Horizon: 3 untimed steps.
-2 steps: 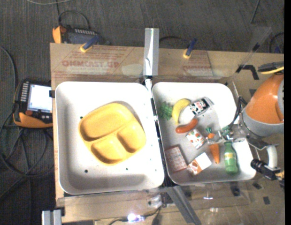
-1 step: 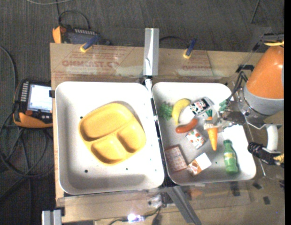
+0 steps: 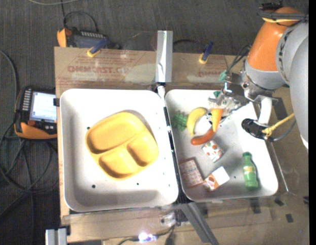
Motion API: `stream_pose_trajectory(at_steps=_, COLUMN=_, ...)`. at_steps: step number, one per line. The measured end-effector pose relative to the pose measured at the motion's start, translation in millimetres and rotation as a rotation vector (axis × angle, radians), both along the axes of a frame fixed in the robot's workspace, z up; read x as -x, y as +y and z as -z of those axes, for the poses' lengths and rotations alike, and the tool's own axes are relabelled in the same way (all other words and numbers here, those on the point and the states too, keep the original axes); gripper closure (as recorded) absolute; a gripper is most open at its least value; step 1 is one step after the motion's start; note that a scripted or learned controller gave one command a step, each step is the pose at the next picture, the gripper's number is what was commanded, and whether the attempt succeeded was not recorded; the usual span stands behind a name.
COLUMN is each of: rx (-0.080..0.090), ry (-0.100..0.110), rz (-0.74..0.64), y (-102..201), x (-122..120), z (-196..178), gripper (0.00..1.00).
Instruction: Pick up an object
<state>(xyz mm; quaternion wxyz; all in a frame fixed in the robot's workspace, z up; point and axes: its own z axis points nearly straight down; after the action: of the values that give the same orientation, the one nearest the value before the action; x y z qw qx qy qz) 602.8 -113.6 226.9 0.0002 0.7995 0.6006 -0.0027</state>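
Note:
My gripper [image 3: 221, 104] hangs over the far middle of the right bin [image 3: 267, 160]. An orange carrot [image 3: 216, 118] stands almost upright right under it, with its upper end against the gripper. A yellow banana [image 3: 196, 118] lies just to the left of the carrot. A red sausage-like piece [image 3: 202, 137] lies below both. Toward the front are a small white carton [image 3: 212, 149], a brown packet [image 3: 190, 171], an orange and white carton [image 3: 216, 179] and a green bottle [image 3: 249, 170].
A green leafy piece [image 3: 179, 120] lies by the right bin's left wall. The left bin [image 3: 76, 188] holds a yellow divided plate [image 3: 122, 144]. A cardboard sheet [image 3: 112, 68] lies behind the bins. A handheld device [image 3: 38, 111] sits on the floor at left.

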Motion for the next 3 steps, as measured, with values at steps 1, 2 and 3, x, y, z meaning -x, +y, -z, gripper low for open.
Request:
stream_pose_trajectory(at_steps=1, rx=0.001, ry=0.002, rz=0.068, y=-43, x=5, z=87, gripper=1.00)
stream_pose_trajectory(at_steps=2, rx=0.001, ry=-0.002, rz=0.113, y=-22, x=-64, z=1, gripper=1.00)
stream_pose_trajectory(at_steps=3, rx=0.003, ry=-0.001, rz=0.512, y=-19, x=-65, z=-20, gripper=1.00)
